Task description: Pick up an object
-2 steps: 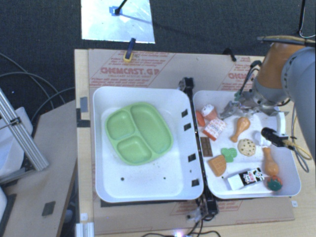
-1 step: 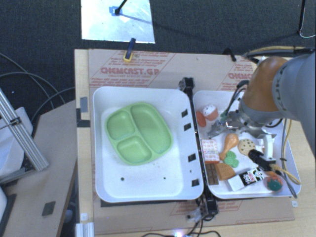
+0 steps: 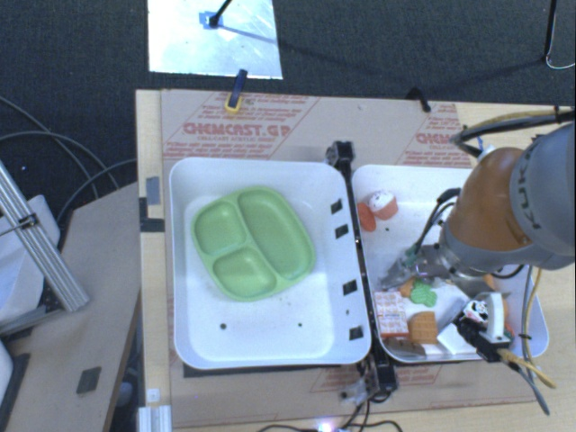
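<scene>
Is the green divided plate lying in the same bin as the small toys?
No, the green divided plate lies in the left bin, while the small toys lie in the right bin, where the arm reaches.

A thick grey arm [image 3: 549, 196] with a broad orange band [image 3: 490, 201] above the wrist, black cables running alongside it
</scene>
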Controlling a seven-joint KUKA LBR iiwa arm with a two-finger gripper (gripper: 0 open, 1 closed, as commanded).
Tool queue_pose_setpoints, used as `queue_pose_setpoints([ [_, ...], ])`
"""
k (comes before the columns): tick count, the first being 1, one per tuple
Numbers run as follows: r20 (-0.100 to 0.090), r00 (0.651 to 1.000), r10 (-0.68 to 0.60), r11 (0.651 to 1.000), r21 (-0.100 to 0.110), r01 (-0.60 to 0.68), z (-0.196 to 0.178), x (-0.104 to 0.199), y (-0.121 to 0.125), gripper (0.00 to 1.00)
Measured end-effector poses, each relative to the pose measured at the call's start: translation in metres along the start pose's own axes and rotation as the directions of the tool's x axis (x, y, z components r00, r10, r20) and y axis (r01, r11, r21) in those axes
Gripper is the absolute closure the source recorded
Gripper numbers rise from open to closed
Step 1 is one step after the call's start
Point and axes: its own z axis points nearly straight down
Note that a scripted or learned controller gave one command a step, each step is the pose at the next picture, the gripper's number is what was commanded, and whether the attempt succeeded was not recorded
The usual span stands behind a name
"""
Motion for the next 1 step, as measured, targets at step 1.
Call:
queue_pose_setpoints([
  [1,0.002,1.0,-0.001,1.0,-0.008,0.001,-0.011,-0.0005,0.0043,1.0],
])
